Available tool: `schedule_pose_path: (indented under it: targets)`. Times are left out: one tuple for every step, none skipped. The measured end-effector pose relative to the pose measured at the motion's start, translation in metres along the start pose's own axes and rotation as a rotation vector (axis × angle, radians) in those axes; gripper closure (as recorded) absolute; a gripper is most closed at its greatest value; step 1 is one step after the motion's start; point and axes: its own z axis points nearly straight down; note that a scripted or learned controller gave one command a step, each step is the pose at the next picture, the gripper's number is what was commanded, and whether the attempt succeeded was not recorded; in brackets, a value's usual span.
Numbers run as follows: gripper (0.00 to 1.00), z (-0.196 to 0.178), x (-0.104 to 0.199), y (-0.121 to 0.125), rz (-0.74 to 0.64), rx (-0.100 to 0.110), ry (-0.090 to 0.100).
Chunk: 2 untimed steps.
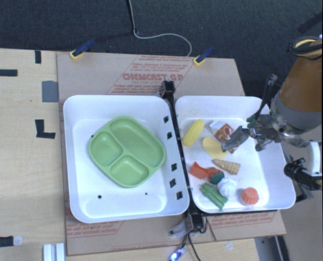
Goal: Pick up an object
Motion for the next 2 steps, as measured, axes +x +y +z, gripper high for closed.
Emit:
schedule_pose_path:
  targets:
    - [1.0, -0.01, 0.001, 0.0, -0.001, 0.001, 0.0]
    - [1.0, 0.026, 0.076, 0.008, -0.004, 0.003, 0.001]
